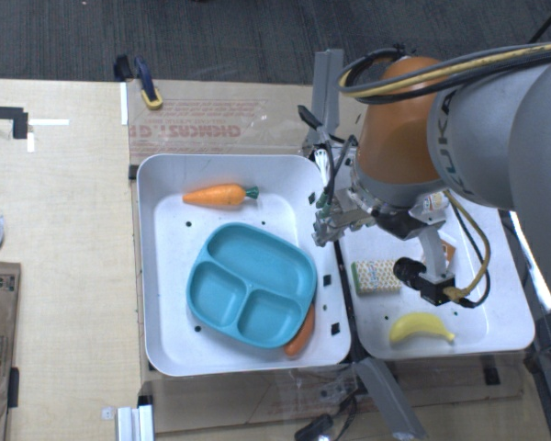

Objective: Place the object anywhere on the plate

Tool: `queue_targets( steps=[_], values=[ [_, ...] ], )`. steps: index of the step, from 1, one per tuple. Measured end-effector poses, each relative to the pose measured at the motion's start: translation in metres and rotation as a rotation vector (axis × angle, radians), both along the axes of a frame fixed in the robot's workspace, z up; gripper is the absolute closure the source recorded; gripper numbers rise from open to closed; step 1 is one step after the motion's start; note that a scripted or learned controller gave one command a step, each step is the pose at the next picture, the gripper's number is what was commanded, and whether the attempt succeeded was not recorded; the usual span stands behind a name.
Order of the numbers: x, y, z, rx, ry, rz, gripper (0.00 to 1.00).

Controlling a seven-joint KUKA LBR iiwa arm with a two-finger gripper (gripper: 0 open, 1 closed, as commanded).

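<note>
Camera view, plate [253, 288]: blue, in the left bin [156, 274].
Carrot [219, 195]: just beyond the plate, apart from it.
Arm [459, 127]: bent over the right bin [505, 333], wrist down.
Gripper [326, 220]: at the wall between the bins.
Grip: cannot tell; nothing seen held.
Banana [421, 328]: right bin.
</note>
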State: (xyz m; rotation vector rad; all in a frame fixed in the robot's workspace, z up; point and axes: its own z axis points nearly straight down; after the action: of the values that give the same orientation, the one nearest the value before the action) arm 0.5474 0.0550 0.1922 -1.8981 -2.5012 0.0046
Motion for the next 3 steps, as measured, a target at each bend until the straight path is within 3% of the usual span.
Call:
queue_targets(
  steps=[1,2,3],
  values=[
    [-0.043,-0.043,-0.002,0.0,0.0,-0.062,1.0],
    [-0.07,-0.082,0.015,-0.001,0.0,-0.34,1.0],
    [-0.07,-0.121,-0.002,-0.001,0.001,-0.298,1.0]
  ],
)
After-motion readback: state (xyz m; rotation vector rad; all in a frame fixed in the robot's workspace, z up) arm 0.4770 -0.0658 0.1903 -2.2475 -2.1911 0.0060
